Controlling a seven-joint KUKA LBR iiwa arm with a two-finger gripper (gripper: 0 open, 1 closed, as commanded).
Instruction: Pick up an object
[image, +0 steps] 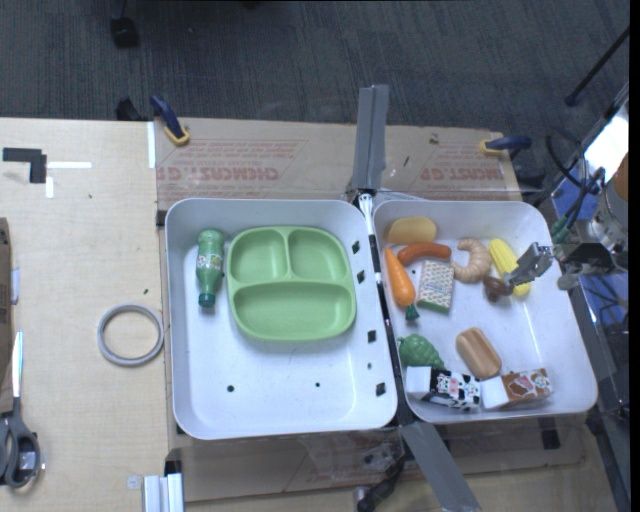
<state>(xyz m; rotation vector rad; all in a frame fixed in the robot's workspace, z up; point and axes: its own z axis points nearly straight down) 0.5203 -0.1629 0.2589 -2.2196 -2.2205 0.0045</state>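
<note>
Two white bins sit on the bench (80, 240). Over the right bin (560, 330), the gripper (528, 268) hangs beside the corn (503, 258); whether it grips anything, I cannot tell.

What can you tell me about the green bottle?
The green bottle is a small toy, likely plastic, with a darker green cap end and a pale label band near the other end. It lies on its side on the floor of the left bin, beside the left edge of the green divided plate, close to the bin's left wall.
</note>
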